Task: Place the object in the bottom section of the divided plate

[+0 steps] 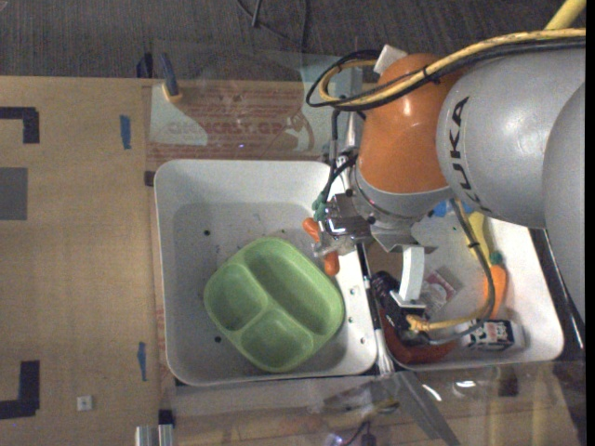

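Gripper (323, 240) at the green divided plate's (274, 303) right rim — orange object (329, 264) beside it — grip state unclear.

Two shallow white bins were counted on the worktop (74, 249), a left bin (177, 249) and a right bin (544, 328), set side by side. One green divided plate (274, 303) was seen in the left bin, and three sections were counted in it. One grey arm (521, 119) with one orange band (404, 128) was recorded. Two small orange pieces (329, 264) were made out near the bins' shared edge, their kind not discernible. Four blue tape strips (126, 130) were noted on the worktop. The small items in the right bin were too cluttered to be counted.
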`<state>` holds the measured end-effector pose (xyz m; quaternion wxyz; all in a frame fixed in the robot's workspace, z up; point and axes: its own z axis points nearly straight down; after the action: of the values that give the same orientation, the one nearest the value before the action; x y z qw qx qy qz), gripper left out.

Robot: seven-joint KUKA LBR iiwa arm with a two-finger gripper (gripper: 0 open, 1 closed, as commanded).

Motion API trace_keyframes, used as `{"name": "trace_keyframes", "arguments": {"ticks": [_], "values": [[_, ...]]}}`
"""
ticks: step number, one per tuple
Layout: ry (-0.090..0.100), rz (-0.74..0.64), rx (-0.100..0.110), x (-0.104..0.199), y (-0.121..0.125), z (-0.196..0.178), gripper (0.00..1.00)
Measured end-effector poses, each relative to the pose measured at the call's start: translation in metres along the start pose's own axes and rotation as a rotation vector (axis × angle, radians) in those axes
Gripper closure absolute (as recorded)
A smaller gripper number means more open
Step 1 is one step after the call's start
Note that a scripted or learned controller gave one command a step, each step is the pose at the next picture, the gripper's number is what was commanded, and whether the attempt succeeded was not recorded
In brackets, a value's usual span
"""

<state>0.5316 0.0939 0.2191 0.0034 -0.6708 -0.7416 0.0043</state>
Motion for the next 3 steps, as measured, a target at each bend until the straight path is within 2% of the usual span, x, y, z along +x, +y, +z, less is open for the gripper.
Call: {"name": "trace_keyframes", "arguments": {"ticks": [1,2,3], "values": [[-0.001,0.025,0.0,0.048,-0.031,-0.007,1.0],[-0.002,0.042,0.001,0.077,-0.046,-0.002,1.0],[-0.002,-0.042,-0.004,0.043,-0.049,-0.039,1.0]]}}
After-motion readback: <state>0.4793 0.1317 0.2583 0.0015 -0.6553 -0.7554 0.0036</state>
